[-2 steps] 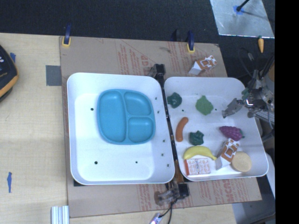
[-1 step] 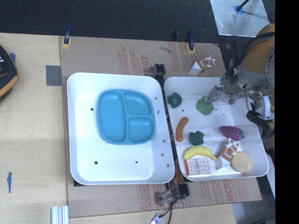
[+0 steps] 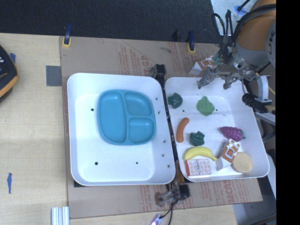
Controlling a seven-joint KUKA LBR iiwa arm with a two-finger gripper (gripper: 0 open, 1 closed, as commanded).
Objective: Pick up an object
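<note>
The pincer (image 3: 217, 81) hangs released, grasping nothing, at the upper right of the frame over the right bin (image 3: 260, 139). The lettuce (image 3: 205, 106) lies just below. A descent off-centre risks nudging it aside.

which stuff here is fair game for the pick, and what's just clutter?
Pick candidates, right bin: sausage, banana, grapes, lettuce, two dark green pieces, round cracker, two small packets. Pincer hangs over its far edge.

Lying about: blue plate in left bin, clamps, grey tape.
</note>
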